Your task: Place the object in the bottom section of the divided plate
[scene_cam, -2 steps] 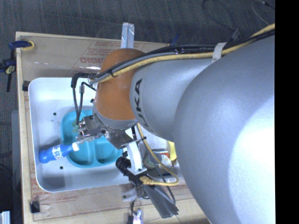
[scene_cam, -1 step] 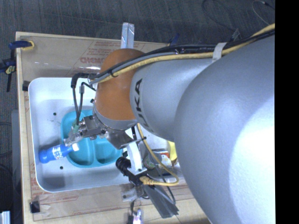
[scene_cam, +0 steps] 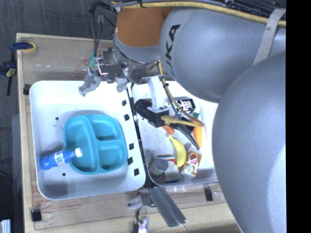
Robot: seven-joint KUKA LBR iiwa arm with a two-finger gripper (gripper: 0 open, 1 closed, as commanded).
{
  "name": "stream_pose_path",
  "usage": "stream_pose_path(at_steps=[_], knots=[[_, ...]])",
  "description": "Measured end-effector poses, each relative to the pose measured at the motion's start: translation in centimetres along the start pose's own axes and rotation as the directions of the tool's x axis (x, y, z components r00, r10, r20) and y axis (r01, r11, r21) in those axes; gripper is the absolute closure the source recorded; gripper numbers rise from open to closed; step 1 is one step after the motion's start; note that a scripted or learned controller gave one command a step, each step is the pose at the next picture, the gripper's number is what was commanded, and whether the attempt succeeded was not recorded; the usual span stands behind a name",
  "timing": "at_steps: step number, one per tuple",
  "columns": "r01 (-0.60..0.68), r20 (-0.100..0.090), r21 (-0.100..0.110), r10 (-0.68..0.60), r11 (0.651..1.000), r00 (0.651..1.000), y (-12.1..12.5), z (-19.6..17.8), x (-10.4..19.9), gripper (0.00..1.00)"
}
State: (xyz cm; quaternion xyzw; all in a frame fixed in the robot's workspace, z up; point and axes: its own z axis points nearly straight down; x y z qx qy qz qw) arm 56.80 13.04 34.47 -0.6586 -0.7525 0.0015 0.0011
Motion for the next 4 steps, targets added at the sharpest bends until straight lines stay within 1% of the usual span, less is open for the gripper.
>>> stream_pose_path(at_steps=[1,2,3,4], knots=[[0.010,0.001,0.008,-0.010,1.000,1.000,0.0,-0.8,0.3,1.00],[0.010,0.001,0.009,-0.010,1.000,1.000,0.0,-0.8,0.2,0.00],[-0.237,-0.001,0.000,0.237,0.971,0.971,2.2,-9.7,-2.0,0.00],[-0.575,0.001,0.001,0.575,0.818,0.818,5.8,-9.6,-10.1,0.00]])
